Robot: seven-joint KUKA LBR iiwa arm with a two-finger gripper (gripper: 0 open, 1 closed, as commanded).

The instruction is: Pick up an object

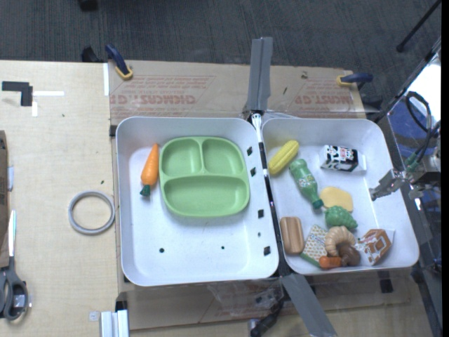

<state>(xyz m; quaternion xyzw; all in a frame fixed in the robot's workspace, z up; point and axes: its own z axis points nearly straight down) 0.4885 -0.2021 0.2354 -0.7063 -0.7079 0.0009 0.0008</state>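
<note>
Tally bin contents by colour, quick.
Green: 3, plate, bottle, broccoli
Yellow: 2, corn, cheese
Orange: 1, carrot
Black-white: 1, carton
Brown/mixed, lower right pile: about 5, hard to separate
Total: about 12

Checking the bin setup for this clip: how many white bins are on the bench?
2. The left bin holds a green divided plate and a toy carrot; the right bin sits directly beside it, holding a pile of toy food items.
</note>
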